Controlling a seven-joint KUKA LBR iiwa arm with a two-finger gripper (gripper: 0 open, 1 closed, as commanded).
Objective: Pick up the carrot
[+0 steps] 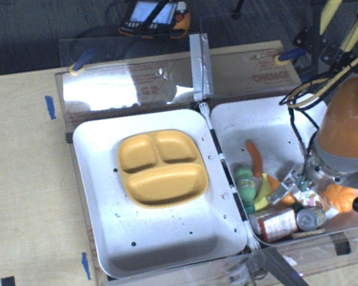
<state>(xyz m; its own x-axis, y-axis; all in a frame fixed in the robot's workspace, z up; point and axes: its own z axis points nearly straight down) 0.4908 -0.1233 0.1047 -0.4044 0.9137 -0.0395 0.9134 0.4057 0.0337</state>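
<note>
The carrot (254,157) is a slim orange-red stick lying lengthwise in the right bin (265,119), near its left wall. My gripper (297,186) reaches down into the same bin, lower and to the right of the carrot, among a pile of items. It hangs from the grey wrist under the orange band (356,120). The carrot lies apart from the gripper, with its lower end by a green bottle.
Around the gripper lie a green bottle (245,183), a yellow item (264,194), a red-labelled can (281,223) and an orange fruit (341,197). The left bin (113,235) holds a yellow divided plate (163,168). A divider wall (222,166) separates the bins.
</note>
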